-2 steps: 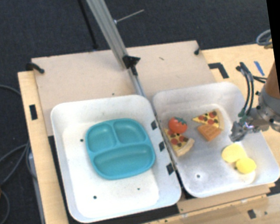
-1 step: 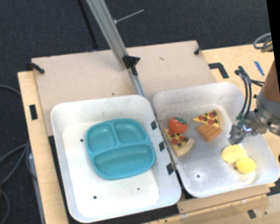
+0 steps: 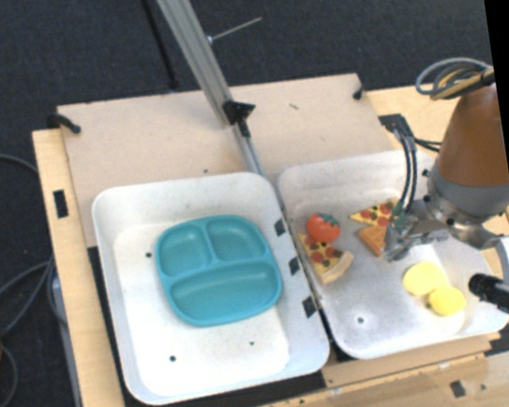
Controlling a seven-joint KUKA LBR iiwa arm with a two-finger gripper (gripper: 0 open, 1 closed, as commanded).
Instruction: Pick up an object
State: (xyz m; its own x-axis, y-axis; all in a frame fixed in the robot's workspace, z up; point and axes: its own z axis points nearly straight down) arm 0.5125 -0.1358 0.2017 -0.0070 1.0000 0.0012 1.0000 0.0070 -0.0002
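Orange plastic pizza slice (image 3: pixel 373 231) is lying in the right white bin (image 3: pixel 368 328), touching the gripper (image 3: pixel 395 245) on its left; jaw state cannot be told; nothing visibly held.

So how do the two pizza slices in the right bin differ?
The pizza slice by the divider lies near the bin's left edge, just below the red tomato-like toy; the pizza slice by the gripper sits further right and higher, touching or nearly touching the gripper. The first shows a pale crust edge toward the lower right; the second looks more orange. Both are wedge-shaped toy slices with red toppings, lying flat.
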